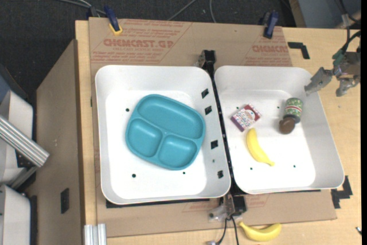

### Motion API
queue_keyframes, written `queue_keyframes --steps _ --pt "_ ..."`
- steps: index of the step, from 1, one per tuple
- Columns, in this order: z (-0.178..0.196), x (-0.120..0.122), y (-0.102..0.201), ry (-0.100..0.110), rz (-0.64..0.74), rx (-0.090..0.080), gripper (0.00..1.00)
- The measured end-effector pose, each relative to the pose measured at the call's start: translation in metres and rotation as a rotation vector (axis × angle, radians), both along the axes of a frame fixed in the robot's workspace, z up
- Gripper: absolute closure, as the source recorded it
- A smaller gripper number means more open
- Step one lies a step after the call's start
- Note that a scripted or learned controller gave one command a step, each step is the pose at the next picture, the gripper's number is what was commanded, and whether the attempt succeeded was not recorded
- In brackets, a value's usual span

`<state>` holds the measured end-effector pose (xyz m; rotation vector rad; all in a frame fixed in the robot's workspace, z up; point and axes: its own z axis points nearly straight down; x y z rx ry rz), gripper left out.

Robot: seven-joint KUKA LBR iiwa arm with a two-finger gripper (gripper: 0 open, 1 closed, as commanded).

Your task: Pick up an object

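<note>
My gripper hovered spread and empty over the right white bin's rim, so I feared clipping it before reaching the small green-labelled brown-lidded jar.

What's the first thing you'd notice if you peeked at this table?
The big teal divided plate in the left bin jumps out first. Next, the yellow banana in the right bin, lying near a small pink packet and a green-labelled jar on its side.

A teal plastic divided plate lies in the left shallow white bin; a yellow banana, small printed packet and green-labelled jar lie in the right shallow white bin.
</note>
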<state>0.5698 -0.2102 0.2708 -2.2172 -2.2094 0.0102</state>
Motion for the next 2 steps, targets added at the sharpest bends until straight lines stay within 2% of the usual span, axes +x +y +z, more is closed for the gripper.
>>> queue_keyframes --steps 1,2 --pt "0.007 0.002 0.001 -0.013 0.004 -0.003 0.0" --pt "-0.04 -0.001 0.01 -0.007 0.004 -0.001 0.0"
